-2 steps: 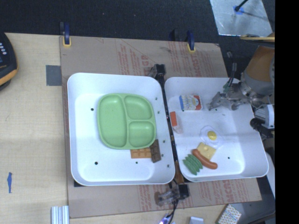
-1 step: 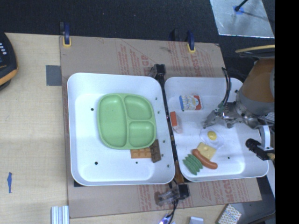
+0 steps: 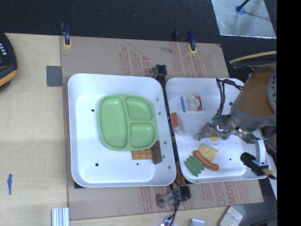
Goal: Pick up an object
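Nearest the camera in the right bin (image 3: 186,175): a green ridged toy (image 3: 193,165) at the front edge, a toy sausage (image 3: 206,160) just beside it, a yellow cheese wedge (image 3: 208,151) touching the sausage from behind. Left bin (image 3: 75,140) holds a green divided plate (image 3: 127,121) in its middle, with an orange block (image 3: 141,155) and a brown block (image 3: 156,152) at the plate's front rim, touching each other. Mid right bin: the gripper (image 3: 210,131) sits low over the floor, arm (image 3: 254,100) reaching in from the right; a small yellow bit (image 3: 214,137) lies right under the metal tip, cannot tell if it is pinched, and cannot tell the pincer's state, too blurred. A small orange-red piece (image 3: 175,121) lies by the bin's left wall. Farther back, a white carton with blue and red print (image 3: 191,103) lies apart from the gripper. Both bins rest on a cardboard sheet (image 3: 117,55) clamped at the far edge.
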Controlling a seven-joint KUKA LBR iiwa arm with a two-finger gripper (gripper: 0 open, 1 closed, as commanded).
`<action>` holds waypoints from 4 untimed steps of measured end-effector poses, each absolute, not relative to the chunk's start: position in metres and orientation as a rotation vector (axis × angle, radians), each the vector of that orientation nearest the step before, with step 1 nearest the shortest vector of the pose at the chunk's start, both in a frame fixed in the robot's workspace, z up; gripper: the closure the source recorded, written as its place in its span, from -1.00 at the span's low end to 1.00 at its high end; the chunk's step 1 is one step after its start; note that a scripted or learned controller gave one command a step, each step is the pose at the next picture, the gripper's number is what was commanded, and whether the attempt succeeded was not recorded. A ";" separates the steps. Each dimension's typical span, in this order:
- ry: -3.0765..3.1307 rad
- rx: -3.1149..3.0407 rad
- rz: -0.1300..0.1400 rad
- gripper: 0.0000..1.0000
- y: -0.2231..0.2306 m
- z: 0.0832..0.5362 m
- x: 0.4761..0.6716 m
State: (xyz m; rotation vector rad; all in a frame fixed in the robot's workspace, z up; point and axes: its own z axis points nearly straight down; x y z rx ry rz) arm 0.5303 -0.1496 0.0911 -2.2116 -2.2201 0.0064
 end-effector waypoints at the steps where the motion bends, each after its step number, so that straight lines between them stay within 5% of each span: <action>1: -2.231 -2.217 -0.001 -1.00 -0.177 0.093 0.585; 2: -2.220 -2.211 0.007 -1.00 -0.136 0.091 0.527; 3: -2.229 -2.218 0.000 -1.00 -0.172 0.092 0.572; 4: -2.221 -2.212 0.007 -1.00 -0.158 0.091 0.530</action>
